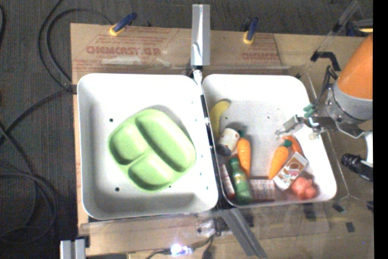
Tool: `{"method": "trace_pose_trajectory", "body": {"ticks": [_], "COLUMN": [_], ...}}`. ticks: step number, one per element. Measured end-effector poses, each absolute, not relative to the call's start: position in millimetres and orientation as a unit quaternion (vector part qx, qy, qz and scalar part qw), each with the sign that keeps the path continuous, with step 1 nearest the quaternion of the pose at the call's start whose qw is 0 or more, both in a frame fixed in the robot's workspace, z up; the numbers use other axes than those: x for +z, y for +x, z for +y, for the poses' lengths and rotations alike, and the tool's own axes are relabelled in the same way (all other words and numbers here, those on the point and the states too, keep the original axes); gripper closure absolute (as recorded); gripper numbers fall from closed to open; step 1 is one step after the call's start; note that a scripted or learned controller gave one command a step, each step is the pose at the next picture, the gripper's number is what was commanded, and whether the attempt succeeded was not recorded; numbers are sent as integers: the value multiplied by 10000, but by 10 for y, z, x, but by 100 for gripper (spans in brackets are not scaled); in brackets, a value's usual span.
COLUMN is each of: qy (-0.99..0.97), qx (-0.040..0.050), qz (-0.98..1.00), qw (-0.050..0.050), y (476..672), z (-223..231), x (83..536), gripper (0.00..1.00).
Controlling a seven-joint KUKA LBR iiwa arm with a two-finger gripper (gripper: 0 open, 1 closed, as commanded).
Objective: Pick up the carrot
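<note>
Camera view showed, from the left, a green divided plate [153, 149] alone in the left bin [91, 130], then the right bin [260, 85] with one carrot [244, 154] upright near its left wall among a bottle [240, 181] and a small jar [228, 140], and a second carrot [279, 159] tilted against a snack packet [290, 169]. At the right, the pincer [298, 124] hovered just above that second carrot, its fingers [288, 127] seemingly spread and holding nothing. A good grasp probably meant closing across the carrot's middle, clear of the packet and the right wall; open floor lay toward the bin's far side.
</note>
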State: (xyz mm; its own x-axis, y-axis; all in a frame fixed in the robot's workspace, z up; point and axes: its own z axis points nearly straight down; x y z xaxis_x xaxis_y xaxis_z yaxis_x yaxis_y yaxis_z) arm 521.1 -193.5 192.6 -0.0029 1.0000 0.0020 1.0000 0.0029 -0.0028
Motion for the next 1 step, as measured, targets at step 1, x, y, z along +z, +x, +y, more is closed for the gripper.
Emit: {"method": "trace_pose_trajectory", "body": {"ticks": [1], "qy": [-7213], "qx": [-15], "qz": [-6926], "qw": [-16], "y": [5077], "z": [-1358], "x": [1027], "gripper": [0]}}
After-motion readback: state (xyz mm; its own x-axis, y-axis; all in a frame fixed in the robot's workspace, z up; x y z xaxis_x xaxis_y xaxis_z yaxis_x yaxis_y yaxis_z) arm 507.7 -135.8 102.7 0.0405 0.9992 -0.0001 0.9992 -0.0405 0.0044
